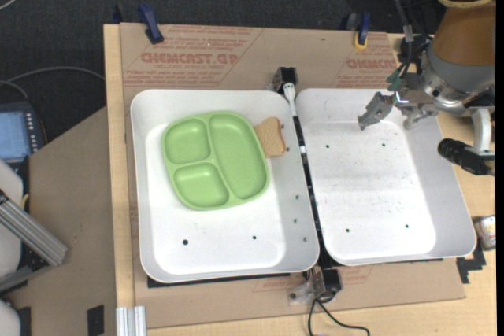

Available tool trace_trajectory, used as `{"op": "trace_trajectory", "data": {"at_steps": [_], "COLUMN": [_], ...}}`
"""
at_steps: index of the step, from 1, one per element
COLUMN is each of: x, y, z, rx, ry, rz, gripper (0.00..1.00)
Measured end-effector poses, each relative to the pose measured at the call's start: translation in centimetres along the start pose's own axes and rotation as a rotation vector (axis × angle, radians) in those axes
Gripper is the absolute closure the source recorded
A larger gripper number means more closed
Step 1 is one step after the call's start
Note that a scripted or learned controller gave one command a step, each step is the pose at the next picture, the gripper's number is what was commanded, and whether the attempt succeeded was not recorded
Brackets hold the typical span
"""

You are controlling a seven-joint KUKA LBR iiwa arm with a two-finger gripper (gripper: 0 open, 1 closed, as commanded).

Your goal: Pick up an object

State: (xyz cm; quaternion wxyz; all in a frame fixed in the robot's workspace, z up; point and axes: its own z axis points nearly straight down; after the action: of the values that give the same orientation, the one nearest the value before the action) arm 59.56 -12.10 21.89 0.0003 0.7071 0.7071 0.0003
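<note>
Green 3-section plate (215,160) and tan biscuit (271,137) in left bin (157,232), tool (386,108) spread over right bin (409,232)

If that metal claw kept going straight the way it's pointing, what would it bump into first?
Probably the bare floor of the right white bin. The gripper angles down and left over it. Nothing lies in its path, though depth is hard to judge.

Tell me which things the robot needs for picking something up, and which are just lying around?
For the job: gripper, green divided plate, tan sponge-like piece, left bin.
Just lying about: right bin, blue clamp, yellow clamp, cables.
</note>
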Motion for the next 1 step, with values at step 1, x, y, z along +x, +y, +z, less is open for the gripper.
{"op": "trace_trajectory", "data": {"at_steps": [1], "x": [0.00], "y": [0.07], "z": [-1.10], "rx": [-0.003], "ry": [-0.001], "rz": [0.000], "gripper": [1.00]}}
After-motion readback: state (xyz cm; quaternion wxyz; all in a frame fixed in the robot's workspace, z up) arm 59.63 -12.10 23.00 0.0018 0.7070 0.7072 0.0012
